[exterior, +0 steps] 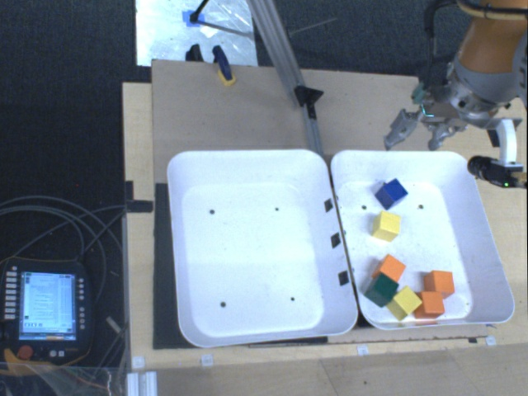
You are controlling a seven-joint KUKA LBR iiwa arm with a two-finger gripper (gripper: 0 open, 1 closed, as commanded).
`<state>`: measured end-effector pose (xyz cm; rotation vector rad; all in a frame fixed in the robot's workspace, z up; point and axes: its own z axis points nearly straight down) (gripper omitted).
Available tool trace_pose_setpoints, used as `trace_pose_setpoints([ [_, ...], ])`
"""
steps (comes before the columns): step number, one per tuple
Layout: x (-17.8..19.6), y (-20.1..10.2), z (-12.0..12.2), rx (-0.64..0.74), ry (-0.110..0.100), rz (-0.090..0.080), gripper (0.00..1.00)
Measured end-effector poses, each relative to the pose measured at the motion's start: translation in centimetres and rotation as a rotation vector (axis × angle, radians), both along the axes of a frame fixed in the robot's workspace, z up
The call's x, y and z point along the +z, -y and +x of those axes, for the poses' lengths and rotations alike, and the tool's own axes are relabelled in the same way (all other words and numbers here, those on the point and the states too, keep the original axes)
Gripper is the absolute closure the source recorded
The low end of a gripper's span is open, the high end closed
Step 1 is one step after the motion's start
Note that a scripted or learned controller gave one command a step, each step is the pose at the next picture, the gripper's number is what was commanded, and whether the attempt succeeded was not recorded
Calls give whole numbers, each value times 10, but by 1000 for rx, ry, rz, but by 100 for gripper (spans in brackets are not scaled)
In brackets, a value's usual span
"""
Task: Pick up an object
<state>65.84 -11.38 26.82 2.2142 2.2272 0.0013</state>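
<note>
The tool [419, 132] hangs above the far edge of the right bin [487, 246], at the end of a grey arm with an orange band [493, 49] that comes in from the upper right. Its two fingers are spread apart with nothing between them, so it is released and carries nothing.

All the blocks lie in the right bin. A blue block [392, 193] sits nearest the far rim, and a yellow block [385, 225] lies just in front of it, close but apart. Toward the near end there is a cluster: an orange block [391, 267] touching a dark green block [381, 289], a second yellow block [405, 302] beside the green one, and two more orange blocks [434, 293] packed against each other to the right of that.

The left bin [186, 229] stands side by side with the right one, and their inner rims meet in the middle of the surface [239, 106]. A grey pole [280, 40] slants down from the top toward the place where the two bins meet. At lower left, off the surface, a handheld control screen [48, 308] lies among dark cables [82, 221]
</note>
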Motion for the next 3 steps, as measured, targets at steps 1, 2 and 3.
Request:
trace_pose_setpoints([
  [1, 0, 0, 0, 0, 0, 0, 0],
  [2, -47, -6, 7, 0, -3, 0, 0],
  [3, -107, -9, 1, -3, -5, 0, 0],
])
